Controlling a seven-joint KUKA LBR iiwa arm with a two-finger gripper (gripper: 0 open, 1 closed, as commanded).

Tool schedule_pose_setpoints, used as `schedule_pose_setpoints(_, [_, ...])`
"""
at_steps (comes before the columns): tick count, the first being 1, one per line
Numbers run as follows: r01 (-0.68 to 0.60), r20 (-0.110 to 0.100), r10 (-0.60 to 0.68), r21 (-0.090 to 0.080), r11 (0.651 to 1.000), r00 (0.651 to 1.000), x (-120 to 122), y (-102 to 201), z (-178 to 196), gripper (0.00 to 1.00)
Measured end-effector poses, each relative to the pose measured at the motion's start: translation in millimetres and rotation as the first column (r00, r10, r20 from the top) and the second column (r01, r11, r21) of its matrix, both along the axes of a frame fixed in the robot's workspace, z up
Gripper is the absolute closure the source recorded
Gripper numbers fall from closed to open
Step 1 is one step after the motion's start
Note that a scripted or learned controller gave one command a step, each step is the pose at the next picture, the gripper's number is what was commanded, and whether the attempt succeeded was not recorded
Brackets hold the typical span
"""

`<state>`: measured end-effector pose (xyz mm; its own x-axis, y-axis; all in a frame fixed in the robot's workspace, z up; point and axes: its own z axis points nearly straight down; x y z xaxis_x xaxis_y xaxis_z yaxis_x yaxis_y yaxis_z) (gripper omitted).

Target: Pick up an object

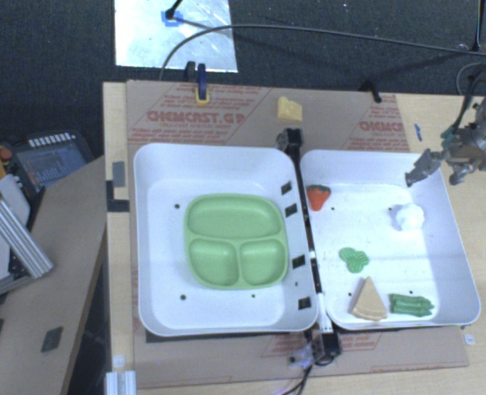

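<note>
A white crumpled object lies in the right bin, nearest the gripper, which hangs just above and beyond it over the bin's far right corner. A clean pick likely means centring over it before descending. The fingers hold nothing; their spread is unclear.

— What lies under the counter?
— Dark carpet floor, with a shiny silver sheet taped flat on it and black cables trailing across.
— And on the counter itself?
— A brown printed cardboard sheet held by a yellow clamp. At the left edge sit an aluminium rail and a dark control pendant.
</note>
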<state>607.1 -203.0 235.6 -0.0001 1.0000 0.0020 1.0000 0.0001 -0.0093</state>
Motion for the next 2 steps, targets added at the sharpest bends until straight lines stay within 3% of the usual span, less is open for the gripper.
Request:
schedule_pose_setpoints(1, [-0.003,0.011,0.003,-0.003,1.000,1.000,3,1,7,0.00])
schedule_pose_setpoints(2, [-0.006,0.008,0.006,-0.002,1.000,1.000,10,6,-52,0.00])
